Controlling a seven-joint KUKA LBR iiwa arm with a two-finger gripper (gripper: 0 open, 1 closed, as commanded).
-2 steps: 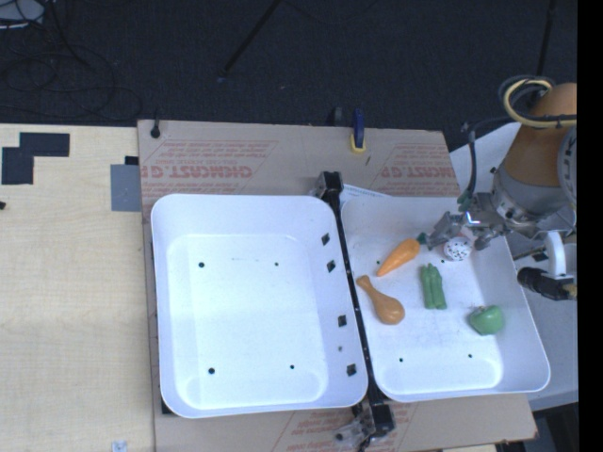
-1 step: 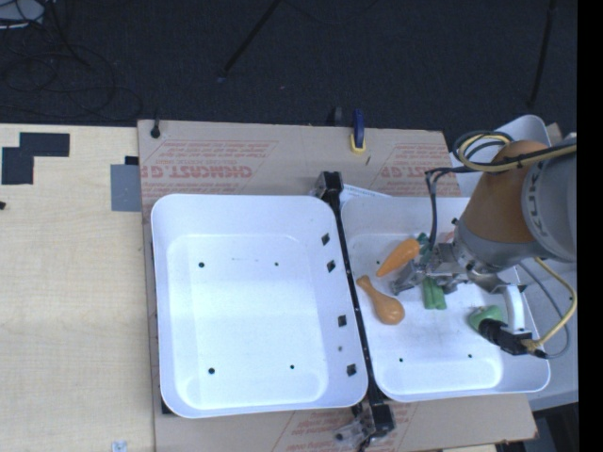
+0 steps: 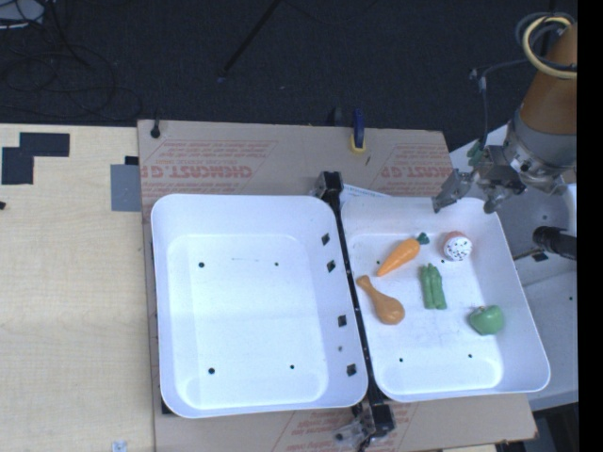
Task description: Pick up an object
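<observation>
The arm is reaching in from the upper right of the frame, its orange band showing above the grey wrist. The tool (image 3: pixel 470 192) is hanging over the upper right rim of the right bin (image 3: pixel 528 347), its two fingers spread apart with nothing between them; one dark fingertip (image 3: pixel 447 196) is pointing toward the bin's upper edge and the other is sitting nearer the right rim.

Five small things are lying in the right bin, all well below the tool. A toy carrot (image 3: pixel 399 256) is lying at a slant near the middle of the bin, its green top pointing to the upper right. Just to its right a white ball with dark dots (image 3: pixel 458 249) is resting. Below the carrot an orange toy drumstick (image 3: pixel 381 301) is lying near the bin's left wall, and just beside it to the right a green bean-like toy (image 3: pixel 433 287) is lying almost upright in the frame. A green toy pepper (image 3: pixel 486 320) is sitting toward the lower right.

The left bin (image 3: pixel 170 252) is sitting beside the right one on a cardboard sheet (image 3: pixel 245 163) covering the surface.
</observation>
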